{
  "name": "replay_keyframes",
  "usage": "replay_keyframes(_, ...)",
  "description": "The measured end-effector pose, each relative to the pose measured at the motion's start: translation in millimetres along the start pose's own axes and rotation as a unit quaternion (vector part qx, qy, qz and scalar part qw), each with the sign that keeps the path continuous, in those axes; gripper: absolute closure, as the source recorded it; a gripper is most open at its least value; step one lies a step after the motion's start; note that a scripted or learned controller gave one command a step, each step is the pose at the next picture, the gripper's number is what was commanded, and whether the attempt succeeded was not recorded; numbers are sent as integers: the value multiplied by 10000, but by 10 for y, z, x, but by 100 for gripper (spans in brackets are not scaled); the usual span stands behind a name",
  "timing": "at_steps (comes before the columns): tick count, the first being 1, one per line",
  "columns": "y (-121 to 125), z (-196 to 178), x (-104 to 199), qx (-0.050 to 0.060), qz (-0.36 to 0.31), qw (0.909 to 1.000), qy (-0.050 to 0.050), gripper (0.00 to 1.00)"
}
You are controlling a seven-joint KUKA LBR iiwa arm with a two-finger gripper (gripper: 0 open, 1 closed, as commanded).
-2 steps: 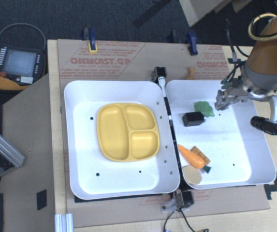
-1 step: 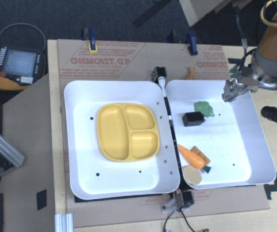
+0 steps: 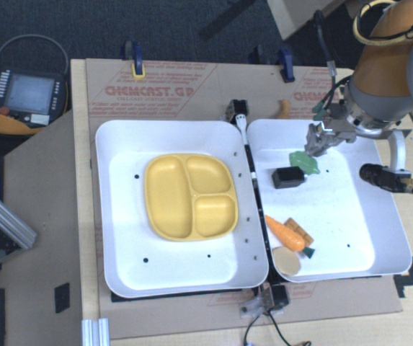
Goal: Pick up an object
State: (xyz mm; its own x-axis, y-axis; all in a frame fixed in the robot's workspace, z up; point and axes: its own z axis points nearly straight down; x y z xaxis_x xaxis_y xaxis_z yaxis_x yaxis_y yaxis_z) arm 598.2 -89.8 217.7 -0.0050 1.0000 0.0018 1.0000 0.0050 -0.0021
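Desk [image 3: 192, 85] with a brown board top, two shallow white bins side by side.

Left bin [image 3: 116, 215]: one yellow divided plate [image 3: 190, 195], three compartments, lying flat near the middle.

Right bin [image 3: 365, 229]: several small things.
- Green piece [image 3: 305, 162] toward the far side of the bin, flat on the floor.
- Black block [image 3: 288, 176] just beside the green piece, on its near-left side, touching or almost touching it.
- Carrot [image 3: 284, 232] near the bin's near-left corner, lying at a slant.
- Brown stick [image 3: 300, 232] alongside the carrot on its right, with a dark teal tip at the near end.
- Pale round disc [image 3: 287, 261] just below the carrot, close to the bin's near rim.

Arm [image 3: 390, 56] enters from the right, grey with an orange band above the wrist, reaching over the far part of the right bin. Pincer [image 3: 316, 144] sits low, directly at the upper edge of the green piece, seemingly in contact with it. How far it is open I cannot tell; the tips are small and blurred against the green piece. No object is visibly lifted off the bin floor.
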Motion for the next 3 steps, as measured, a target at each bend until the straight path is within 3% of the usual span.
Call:
replay_keyframes(1, -152, -117, 512, -2, -4, 10000, 5, 100)
replay_keyframes(3, -406, 11, 1483, 5, 2, 10000, -2, 100)
